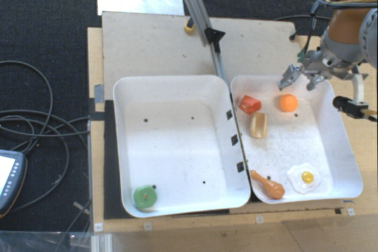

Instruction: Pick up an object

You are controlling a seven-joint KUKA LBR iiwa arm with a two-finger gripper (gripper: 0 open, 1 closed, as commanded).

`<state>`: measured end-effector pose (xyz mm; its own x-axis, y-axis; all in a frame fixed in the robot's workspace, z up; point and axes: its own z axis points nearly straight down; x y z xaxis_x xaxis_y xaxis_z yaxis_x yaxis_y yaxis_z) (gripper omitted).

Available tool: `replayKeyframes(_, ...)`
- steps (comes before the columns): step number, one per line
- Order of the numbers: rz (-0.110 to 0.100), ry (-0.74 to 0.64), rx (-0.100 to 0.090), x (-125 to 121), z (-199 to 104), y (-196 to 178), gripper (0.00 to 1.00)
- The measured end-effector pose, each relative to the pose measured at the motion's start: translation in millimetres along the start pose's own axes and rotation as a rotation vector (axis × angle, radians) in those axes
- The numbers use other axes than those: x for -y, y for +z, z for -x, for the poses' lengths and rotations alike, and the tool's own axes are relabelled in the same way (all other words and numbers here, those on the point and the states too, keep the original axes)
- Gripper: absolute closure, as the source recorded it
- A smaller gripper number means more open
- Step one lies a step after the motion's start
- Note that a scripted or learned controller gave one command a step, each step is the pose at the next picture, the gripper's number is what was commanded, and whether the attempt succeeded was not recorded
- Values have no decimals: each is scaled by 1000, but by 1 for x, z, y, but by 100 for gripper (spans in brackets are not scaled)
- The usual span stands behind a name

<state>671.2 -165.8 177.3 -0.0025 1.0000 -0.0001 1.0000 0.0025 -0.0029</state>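
Note:
My gripper (300, 80) hangs over the back edge of the right bin (342, 144), its two fingers spread apart with nothing between them. Just below it lies an orange ball (288, 103). A red block (249, 104) and a tan bread-like piece (258, 125) lie to the ball's left. At the bin's front are an orange carrot-shaped toy (268, 185) and a fried egg (305, 178). A green round object (144, 196) sits in the front left corner of the left bin (127, 127).
A slanted grey pole (195, 0) crosses the bench behind the bins and ends at a black clamp near the divider. Cables and a tablet lie on the dark floor at the left.

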Motion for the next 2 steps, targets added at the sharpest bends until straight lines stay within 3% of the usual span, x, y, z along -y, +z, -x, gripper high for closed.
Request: replayKeyframes(2, 2, -4, 0, 2, -10, 88, 0)
